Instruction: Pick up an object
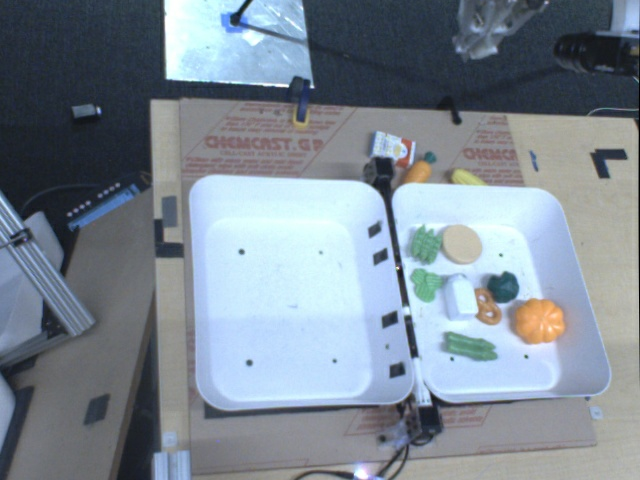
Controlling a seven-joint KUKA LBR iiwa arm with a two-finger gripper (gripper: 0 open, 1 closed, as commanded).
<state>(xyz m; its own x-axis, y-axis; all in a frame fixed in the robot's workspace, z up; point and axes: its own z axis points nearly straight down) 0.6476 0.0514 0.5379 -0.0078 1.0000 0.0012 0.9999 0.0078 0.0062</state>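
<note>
Bins: two shallow white trays side by side on the bench; left bin [285,298] bare, right bin [560,268] carrying all the toy food, so any pick has to come from the right one.
Objects: pumpkin [539,320] at about 4 o'clock of the right bin; green bean pod [470,346] near 6 o'clock; tan round biscuit [461,244] near 11 o'clock; white block [459,296] near centre, pretzel [488,308] just beside it; dark green piece [503,286] close by; they lie loosely scattered, mostly apart, which should leave room to close around one.
Strays: carrot [418,172] and yellow piece [466,178] on the bench at 12 o'clock, outside the bin.
Arm: gripper [487,23] raised high at 12 o'clock, well clear of the bin, seemingly staged for a descent.
Jaws: too blurred to tell; nothing visibly held.
</note>
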